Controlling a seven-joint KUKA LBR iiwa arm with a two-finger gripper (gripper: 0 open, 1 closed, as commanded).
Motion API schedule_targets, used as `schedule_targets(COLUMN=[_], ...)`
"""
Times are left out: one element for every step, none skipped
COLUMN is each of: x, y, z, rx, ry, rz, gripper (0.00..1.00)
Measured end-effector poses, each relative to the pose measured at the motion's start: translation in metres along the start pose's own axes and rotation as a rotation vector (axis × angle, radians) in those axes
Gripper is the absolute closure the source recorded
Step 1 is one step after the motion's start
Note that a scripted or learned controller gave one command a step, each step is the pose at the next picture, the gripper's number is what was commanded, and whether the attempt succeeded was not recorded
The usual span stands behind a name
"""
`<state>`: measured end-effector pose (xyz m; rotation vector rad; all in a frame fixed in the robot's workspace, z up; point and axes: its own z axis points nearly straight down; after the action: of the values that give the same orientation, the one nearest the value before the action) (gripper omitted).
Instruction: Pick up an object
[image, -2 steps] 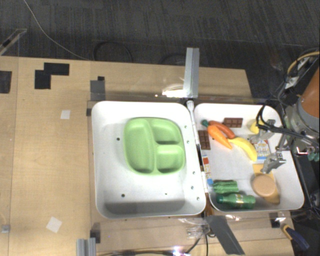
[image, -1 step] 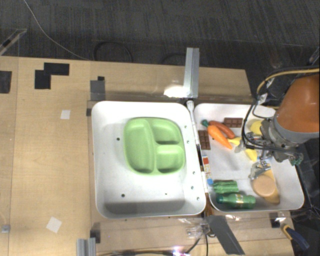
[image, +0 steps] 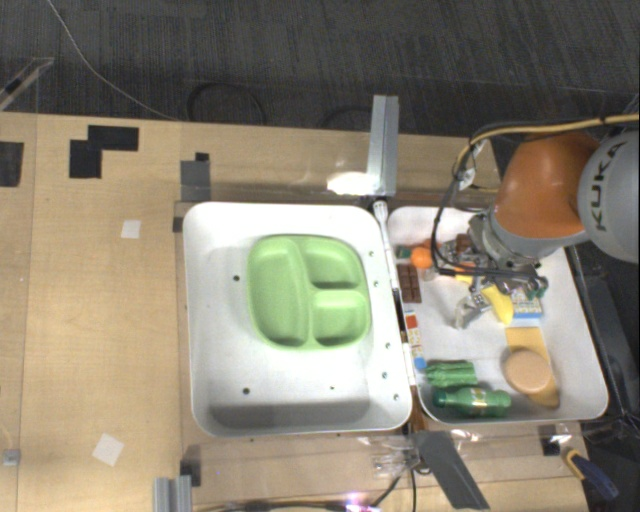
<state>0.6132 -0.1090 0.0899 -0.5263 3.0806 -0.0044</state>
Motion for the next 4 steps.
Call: schedule_targets(x=[0.017, 0.040, 0.059, 0.032], y=[0.010, 0.032, 0.029, 0.022], z=[0.000, -0.002, -0.008, -0.001], rx=[0.001, 0.002, -0.004, 0.001], ry=[0.001, -0.001, 0.007, 0.001], rz=[-0.005, 0.060, -0.261, -0.248], gripper=[0.00, 0.00, 0.00, 0.00])
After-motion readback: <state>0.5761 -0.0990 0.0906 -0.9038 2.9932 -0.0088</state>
